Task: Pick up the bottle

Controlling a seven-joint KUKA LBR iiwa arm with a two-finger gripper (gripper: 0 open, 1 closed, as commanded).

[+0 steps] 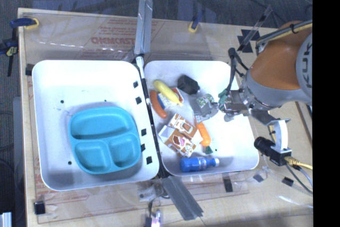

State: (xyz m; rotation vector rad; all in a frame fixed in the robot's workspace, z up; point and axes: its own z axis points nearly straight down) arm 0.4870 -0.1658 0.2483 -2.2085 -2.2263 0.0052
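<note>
— Bottle first: where is it?

— The small blue plastic bottle with a white cap (198, 163) lies on its side near the front wall of the right white bin (241, 154), cap pointing right. Just behind it sits a brown-and-white printed carton (180, 135), with a small orange carrot-shaped piece (204, 134) beside that.

— And your gripper?

— My gripper (208, 105) hangs over the middle of that same bin, well apart from the bottle, with the metal wrist parts behind it — whether it is open or closed I cannot tell from this angle. Nothing visible is held in it.

— What else is in there?

— A yellow banana-shaped toy (167, 92) and an orange sausage-shaped toy (158, 104) near the divider, and a black rounded object (188, 84) toward the back. The left white bin (53, 82) holds a light-blue three-compartment tray (105, 139).
</note>
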